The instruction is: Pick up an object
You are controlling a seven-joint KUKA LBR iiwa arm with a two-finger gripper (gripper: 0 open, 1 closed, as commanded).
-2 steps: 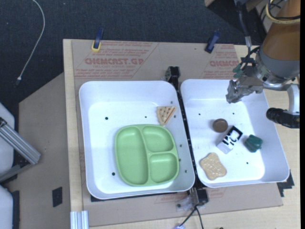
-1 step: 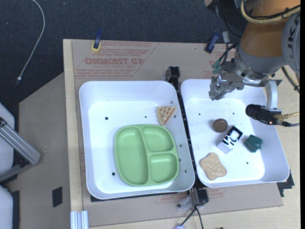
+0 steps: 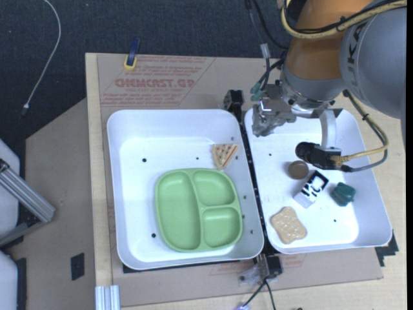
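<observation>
Brown disc (image 3: 297, 169) lies near tool (image 3: 265, 126), below-right; tool grip state unclear.

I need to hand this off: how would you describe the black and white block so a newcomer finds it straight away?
Look in the right bin. Near its middle, below the round brown disc and above the toast-shaped piece, lies the black and white block, beside a teal object. It alone is a white box with bold black markings.

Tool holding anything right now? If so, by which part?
Nothing seen held: the tool hangs above the right bin's back left corner, apart from the objects in it.
</observation>
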